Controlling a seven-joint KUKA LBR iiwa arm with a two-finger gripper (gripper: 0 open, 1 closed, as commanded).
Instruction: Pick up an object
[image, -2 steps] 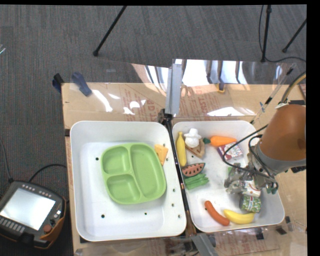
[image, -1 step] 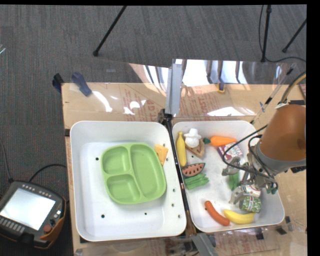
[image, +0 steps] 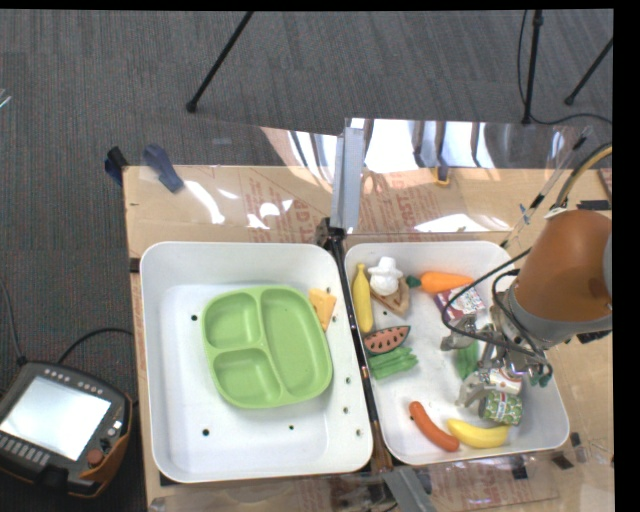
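The gripper (image: 490, 385) hangs low in the right bin (image: 545, 440) right over a small green can (image: 502, 407), can't tell what state it's in, but that can looks light, stiff and a bit slick, so grab across its round sides

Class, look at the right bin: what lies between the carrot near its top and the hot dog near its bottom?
In the camera view, the watermelon slice and green beans lie roughly between the carrot and hot dog.

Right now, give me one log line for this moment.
arm: over right bin | gripper: low beside green can | grasp: unconfirmed | left bin: green tray
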